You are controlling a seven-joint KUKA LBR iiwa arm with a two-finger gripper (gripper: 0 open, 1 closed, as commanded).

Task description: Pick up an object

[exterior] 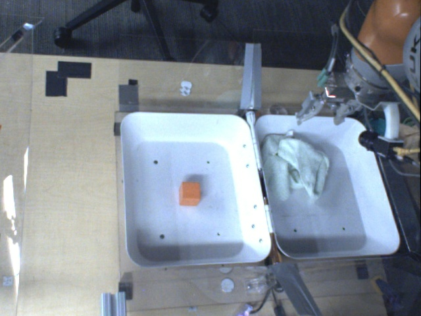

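A small orange cube (pixel 190 193) lies near the middle of the left bin (pixel 141 140). A crumpled pale green cloth (pixel 295 167) lies in the upper left part of the right bin (pixel 355 239). My gripper (pixel 324 110) hangs above the far rim of the right bin, up and to the right of the cloth. Its fingers (pixel 308 111) are spread apart with nothing between them.
A metal post (pixel 250 78) stands behind the seam between the two bins. Cables loop around the arm's wrist (pixel 368 51) at the upper right. A chair base (pixel 145 5) rests on the floor beyond the bench.
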